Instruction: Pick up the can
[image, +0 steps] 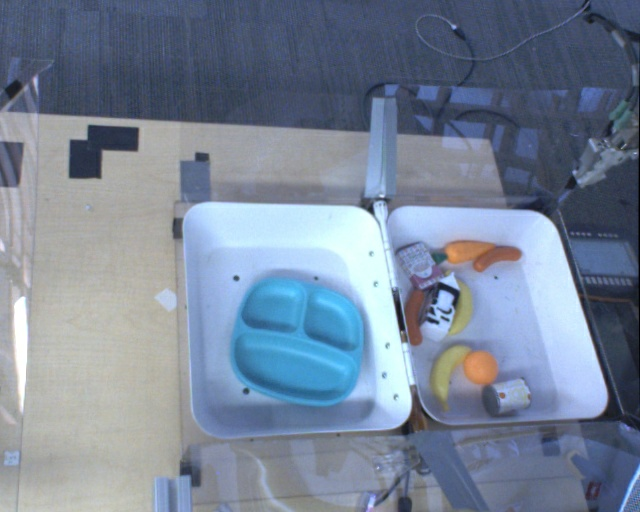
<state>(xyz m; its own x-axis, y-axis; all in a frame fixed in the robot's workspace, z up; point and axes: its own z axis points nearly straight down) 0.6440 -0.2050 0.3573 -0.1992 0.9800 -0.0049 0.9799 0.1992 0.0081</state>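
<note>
The can is small and silver-grey and lies on its side near the front wall of the right bin. Its round end faces left toward an orange, which sits just above and to the left of it, nearly touching. A yellow banana lies to the left of the orange.
Along the right bin's left side are a black-and-white packet over a second banana, a red-brown sausage, a small wrapper, a carrot and an orange-red piece. A blue divided plate lies in the left bin.
</note>
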